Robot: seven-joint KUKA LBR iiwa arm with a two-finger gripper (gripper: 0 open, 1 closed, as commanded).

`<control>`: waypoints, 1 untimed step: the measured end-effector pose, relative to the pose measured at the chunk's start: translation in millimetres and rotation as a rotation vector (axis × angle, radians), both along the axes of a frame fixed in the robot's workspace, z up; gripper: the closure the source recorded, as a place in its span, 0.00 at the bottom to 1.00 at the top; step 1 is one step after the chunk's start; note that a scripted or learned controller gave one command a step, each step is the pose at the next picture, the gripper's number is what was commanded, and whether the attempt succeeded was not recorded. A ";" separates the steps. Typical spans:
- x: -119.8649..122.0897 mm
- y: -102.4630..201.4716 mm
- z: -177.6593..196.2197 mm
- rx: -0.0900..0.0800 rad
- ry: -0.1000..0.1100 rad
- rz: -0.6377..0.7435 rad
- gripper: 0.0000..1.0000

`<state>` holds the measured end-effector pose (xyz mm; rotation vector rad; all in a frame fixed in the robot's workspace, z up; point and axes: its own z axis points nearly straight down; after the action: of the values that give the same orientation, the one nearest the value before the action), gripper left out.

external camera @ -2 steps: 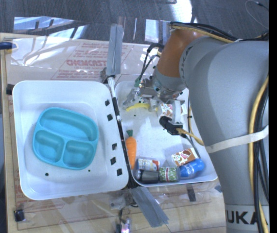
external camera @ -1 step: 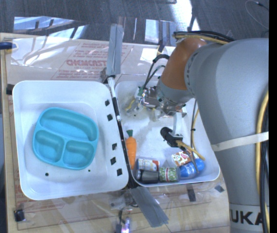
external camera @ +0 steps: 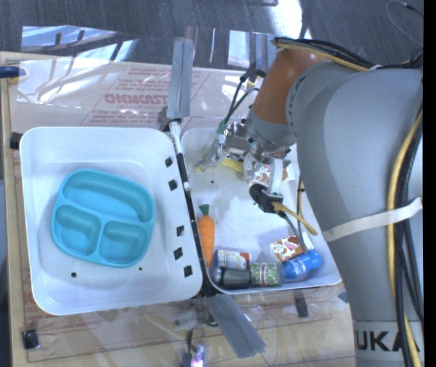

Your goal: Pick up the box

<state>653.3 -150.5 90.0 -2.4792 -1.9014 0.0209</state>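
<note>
The job looks barely begun — the box [external camera: 287, 247], a small carton with red and white print, lies on the floor of the right bin [external camera: 226, 209] near its front right corner, just beside a blue bottle-like thing [external camera: 304, 264] and close to the arm's grey body. Nothing is lifting it, and it sits flat among the clutter.

The claw [external camera: 242, 153] is down in the rear part of the same bin, well apart from the box. It hovers over a yellow item [external camera: 235, 165] at the back. Whether it is apart or together I cannot tell, since wrist hardware and cables cover that spot.

Along the bin's front edge lie a carrot [external camera: 206, 235], a small can [external camera: 232, 259], a dark can [external camera: 233, 278] and a green-labelled can [external camera: 265, 274]. The left bin [external camera: 38, 155] holds a blue divided tray [external camera: 103, 217] and plays no part here.

What is left, by my reading, is nearly everything — the claw has to travel forward and rightward across the bin, come down over the carton, close on it and raise it free. The blue bottle touching or nearly touching the box may crowd that grasp.
</note>
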 end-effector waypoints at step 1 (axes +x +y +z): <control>1.6 -4.9 0.0 0.001 -0.009 0.226 0.00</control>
<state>654.8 -155.4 89.9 -2.2530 -2.1733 0.0114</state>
